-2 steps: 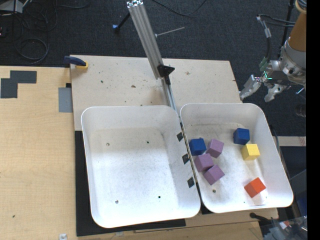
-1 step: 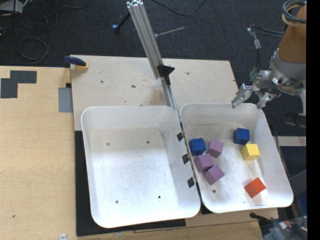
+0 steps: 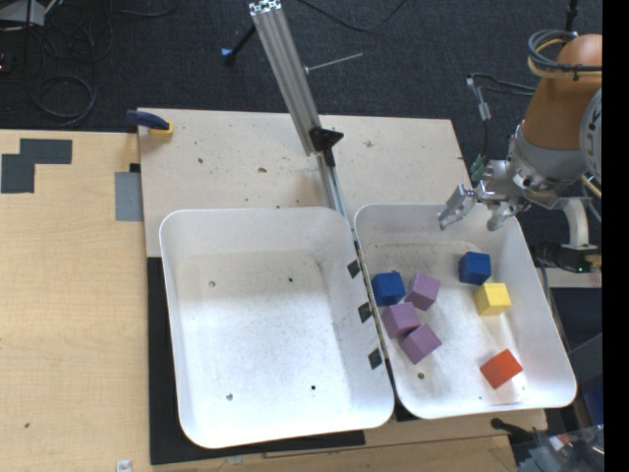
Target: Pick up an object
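In the right bin (image 3: pixel 550 362) lie several small blocks. A blue block (image 3: pixel 387 287) sits near the bin's left wall beside three purple blocks (image 3: pixel 424 290), (image 3: pixel 400 318), (image 3: pixel 421 343). Another blue block (image 3: pixel 475 267) and a yellow block (image 3: pixel 492 298) lie further right, and an orange-red block (image 3: pixel 502 369) rests near the front right corner. My gripper (image 3: pixel 479 210) hangs above the far rim of this bin, open, its two fingers spread with nothing between them. It is well above and behind the blocks.
The left bin (image 3: pixel 187 264) stands beside the right one, with black clips (image 3: pixel 365 311) along the shared wall. A slanted aluminium post (image 3: pixel 292 72) rises behind the bins. A blue and yellow clamp (image 3: pixel 149 122) sits at the bench's far left corner.
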Controlling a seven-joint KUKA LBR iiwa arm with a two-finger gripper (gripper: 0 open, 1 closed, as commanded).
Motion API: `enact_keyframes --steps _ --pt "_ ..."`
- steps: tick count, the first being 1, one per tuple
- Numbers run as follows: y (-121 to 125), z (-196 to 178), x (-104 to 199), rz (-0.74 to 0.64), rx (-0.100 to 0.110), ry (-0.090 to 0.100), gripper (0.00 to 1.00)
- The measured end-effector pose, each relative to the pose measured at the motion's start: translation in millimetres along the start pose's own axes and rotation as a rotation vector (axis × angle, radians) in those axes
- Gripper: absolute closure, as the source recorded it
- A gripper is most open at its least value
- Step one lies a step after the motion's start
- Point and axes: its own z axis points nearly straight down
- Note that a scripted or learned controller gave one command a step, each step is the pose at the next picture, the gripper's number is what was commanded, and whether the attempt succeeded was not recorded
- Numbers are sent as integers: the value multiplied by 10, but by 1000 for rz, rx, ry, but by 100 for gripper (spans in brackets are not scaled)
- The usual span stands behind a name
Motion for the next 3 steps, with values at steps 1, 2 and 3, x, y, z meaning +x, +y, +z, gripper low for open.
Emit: enact_keyframes --steps 1,2,3 --pt "15 641 52 -2 2 0 0" --pt "32 494 46 -3 -5 -1 100" --pt "29 -92 -39 6 -12 -3 100"
